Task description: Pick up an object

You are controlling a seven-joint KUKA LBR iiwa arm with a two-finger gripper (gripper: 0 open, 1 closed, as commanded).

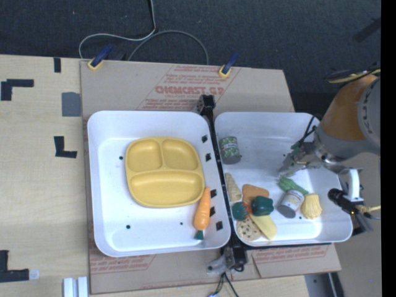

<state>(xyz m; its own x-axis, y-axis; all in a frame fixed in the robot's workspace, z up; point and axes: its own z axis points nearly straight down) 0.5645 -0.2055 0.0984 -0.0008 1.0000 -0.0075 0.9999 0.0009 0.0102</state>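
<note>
My gripper (292, 164) hangs low over the right part of the right bin (272, 125), reaching in from the right. Just below it in the view lies a small green pod-shaped toy (291, 185); whether they touch I cannot tell. Close by are a small grey can (289, 203) and a yellow toy (311, 206). A green can (229, 149) stands near the bin's left wall. Along the front lie a pale corn cob (232, 187), an orange piece (253, 192), a dark green pepper (262, 206), a cracker (248, 229) and a yellow wedge (268, 227).
The left bin (99, 166) holds a yellow divided plate (164, 171) and a carrot (202, 210) by the divider. Black clips (206, 103) join the bins at the middle. Both bins rest on cardboard (179, 85), with a cable (148, 17) behind.
</note>
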